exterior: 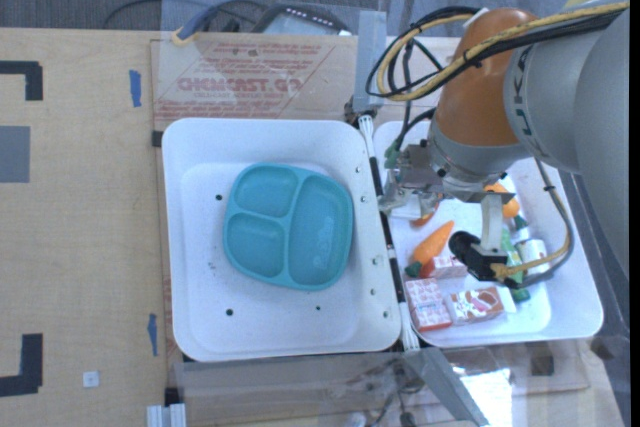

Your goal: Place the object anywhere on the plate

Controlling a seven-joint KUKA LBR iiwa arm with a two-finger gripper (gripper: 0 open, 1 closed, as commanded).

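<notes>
A teal divided plate lies in the middle of the left bin, with nothing on it. My gripper hangs below the orange wrist band, over the left edge of the right bin, close to the wall between the two bins. Just below it lies an orange carrot. The arm's body hides much of the right bin.
In the right bin, two small red-and-white boxes lie near the front. An orange item and a green-and-white item sit further right. A cardboard sheet lies behind the left bin.
</notes>
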